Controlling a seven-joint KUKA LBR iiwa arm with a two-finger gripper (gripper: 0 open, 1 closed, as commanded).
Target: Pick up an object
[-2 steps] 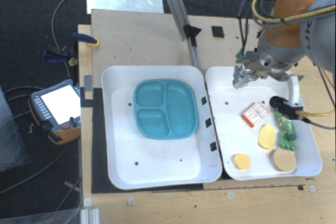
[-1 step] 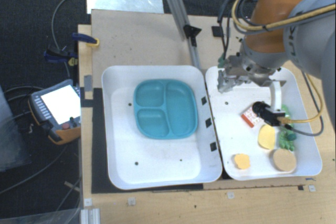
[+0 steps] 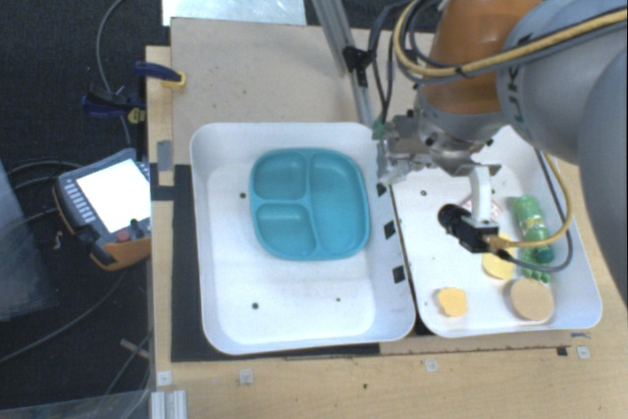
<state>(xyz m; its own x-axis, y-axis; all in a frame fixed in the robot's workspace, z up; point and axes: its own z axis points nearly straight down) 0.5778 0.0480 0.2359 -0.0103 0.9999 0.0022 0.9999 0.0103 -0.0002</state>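
In the camera view we see the gripper [image 3: 394,155] hanging low over the far left corner of the right bin [image 3: 432,255], just beside the wall that it shares with the left bin [image 3: 211,240]. The wrist covers it from above, so we cannot tell whether it is spread or closed up, and we see nothing held in it.

The things to pick lie well apart from it. A green bottle [image 3: 530,223] lies along the right side of the right bin, with a yellow piece [image 3: 498,266] just beside its near end. A tan disc [image 3: 531,300] sits in the near right corner, and a small yellow lump [image 3: 451,301] lies near the near wall. A teal divided plate [image 3: 309,203] lies flat in the middle of the left bin.

We judge the main risk to be a descent where the gripper hangs now: it would close on bare bin floor, or strike the shared wall and shift a bin. If it goes for the cluster on the right, the bottle may roll away, and the crowded pieces may be pushed aside instead of gripped. The disc and the lump look low and flat, so a grasp could slide over them. The plate's shallow rim offers little hold
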